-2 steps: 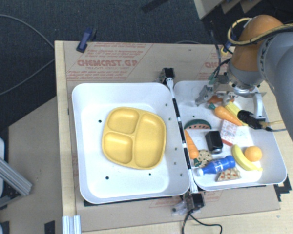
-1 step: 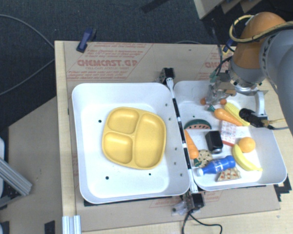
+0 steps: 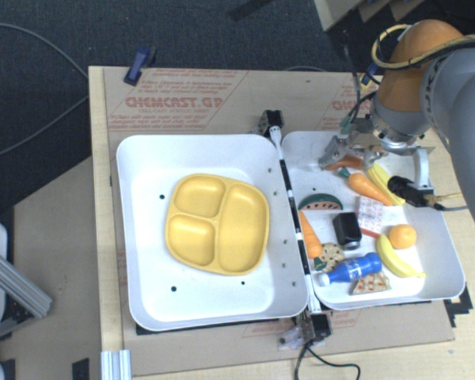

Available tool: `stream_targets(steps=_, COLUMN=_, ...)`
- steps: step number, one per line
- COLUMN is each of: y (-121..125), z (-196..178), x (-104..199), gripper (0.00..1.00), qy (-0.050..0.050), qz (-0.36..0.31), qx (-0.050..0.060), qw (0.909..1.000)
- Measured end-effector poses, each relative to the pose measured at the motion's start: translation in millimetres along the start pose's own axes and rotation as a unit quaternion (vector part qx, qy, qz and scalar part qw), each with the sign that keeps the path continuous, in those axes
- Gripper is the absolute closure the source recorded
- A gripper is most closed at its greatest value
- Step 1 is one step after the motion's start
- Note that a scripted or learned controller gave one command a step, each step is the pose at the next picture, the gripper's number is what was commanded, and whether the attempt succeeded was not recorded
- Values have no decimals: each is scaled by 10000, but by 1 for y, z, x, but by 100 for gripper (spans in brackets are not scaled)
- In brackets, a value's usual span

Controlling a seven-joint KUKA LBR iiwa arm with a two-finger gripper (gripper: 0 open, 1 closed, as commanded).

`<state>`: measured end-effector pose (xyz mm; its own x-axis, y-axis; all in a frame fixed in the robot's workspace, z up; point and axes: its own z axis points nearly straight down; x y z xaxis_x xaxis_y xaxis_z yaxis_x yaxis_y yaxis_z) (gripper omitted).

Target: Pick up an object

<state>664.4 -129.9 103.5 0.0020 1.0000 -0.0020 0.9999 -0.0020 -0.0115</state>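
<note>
At the bottom of the frame, the desk (image 3: 79,236) carries two shallow white bins set edge to edge, a layout that keeps a supply side apart from a drop-off side. The left bin (image 3: 142,291) holds a yellow divided plate (image 3: 218,222), lying flat at its centre with its compartments bare. The right bin (image 3: 443,279) is crowded: nearest its lower edge lie a blue bottle (image 3: 350,270) and a cracker (image 3: 370,284), with a banana (image 3: 396,257) and an orange (image 3: 401,236) just beside them. Mid-bin sit a small black object (image 3: 347,229), a watermelon slice (image 3: 320,203) and a carrot (image 3: 310,235) along the dividing rim. Farther up, a second carrot (image 3: 367,186) lies close under the gripper (image 3: 350,155), which hangs low over the bin's upper corner, apparently placed to take something from that pile. Whether the gripper is released or clenched cannot be told; nothing is visibly held. The grey arm (image 3: 451,77) enters from the upper right.
</note>
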Motion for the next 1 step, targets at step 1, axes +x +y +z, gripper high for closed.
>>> stream_targets(steps=1, y=-44, z=19, x=-50, gripper=0, qy=31, qz=-19, qx=-50, qw=10000)
